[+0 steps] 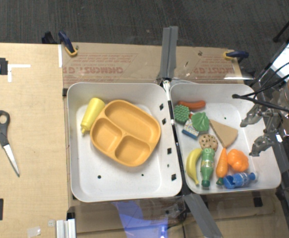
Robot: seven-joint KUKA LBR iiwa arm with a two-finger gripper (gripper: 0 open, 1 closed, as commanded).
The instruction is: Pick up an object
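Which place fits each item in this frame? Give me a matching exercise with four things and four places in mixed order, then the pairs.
Things:
1. yellow divided plastic plate
2. blue plastic bottle
3. grey-handled scissors
4. red toy sausage

Places:
A. on the wooden bench left of both bins
B. near the back wall of the right bin
C. middle of the left bin
D. front right corner of the right bin

Pairs: 1-C, 2-D, 3-A, 4-B
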